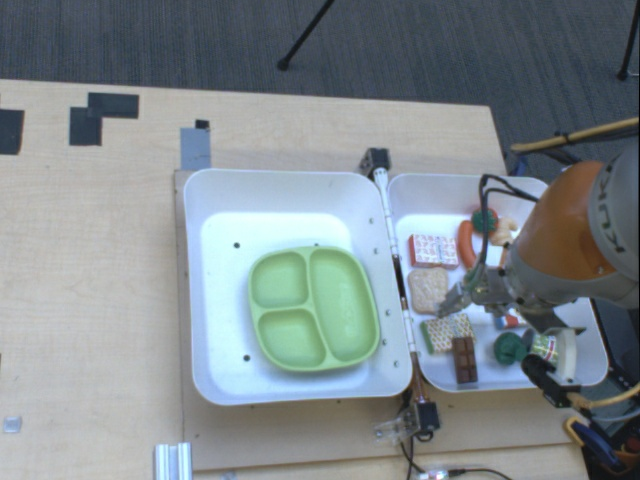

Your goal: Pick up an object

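Note:
My gripper (462, 298) hangs low over the middle of the right bin (590, 373), on the grey arm with its orange band (560, 233). It sits just right of a tan bread slice (428, 289) and above a green-edged cracker piece (445, 331). Nothing shows as held in it. Around it lie a red and white checked block (433, 250), an orange sausage-like piece (466, 244), a brown chocolate bar (465, 360), a green broccoli piece (509, 348) and a small bottle (550, 349). The arm hides part of the bin's right half.
The left bin (215, 268) holds a light green divided plate (314, 308). A ridge (392, 258) separates the two bins. Cables (420, 423) lie at the front edge of the bench, and a black tripod leg (315, 18) crosses the grey floor behind.

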